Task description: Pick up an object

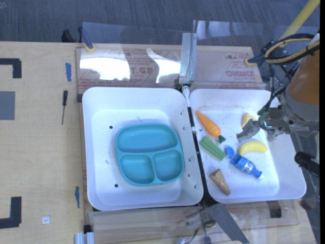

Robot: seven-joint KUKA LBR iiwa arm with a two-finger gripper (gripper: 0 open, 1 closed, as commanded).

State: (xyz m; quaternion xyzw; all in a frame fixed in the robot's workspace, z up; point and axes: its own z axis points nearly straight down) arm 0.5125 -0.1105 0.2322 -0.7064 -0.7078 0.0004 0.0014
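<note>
Pale wooden bench (35, 151) under a slanted overhead view, carrying two shallow white plastic bins side by side. Nearest items, right bin (289, 184): brown cone-shaped piece (220, 181) by the front wall; blue plastic bottle with white label (247, 165) lying on its side just behind it. Mid-depth, right bin: yellow toy banana (253, 147); green stick-shaped block (212, 148); orange toy carrot (209, 124), tilted, toward the divider. Left bin (96, 111): one teal three-compartment plate (149, 153), flat at centre. Grey two-finger gripper (248, 132), reaching from the right, sits low just above the banana; whether its fingers are released or clenched cannot be told. Small pale object (247, 119) just behind the gripper. Farthest: clear plastic sheeting (132, 65) behind both bins, then dark grey carpet (152, 4).
</note>
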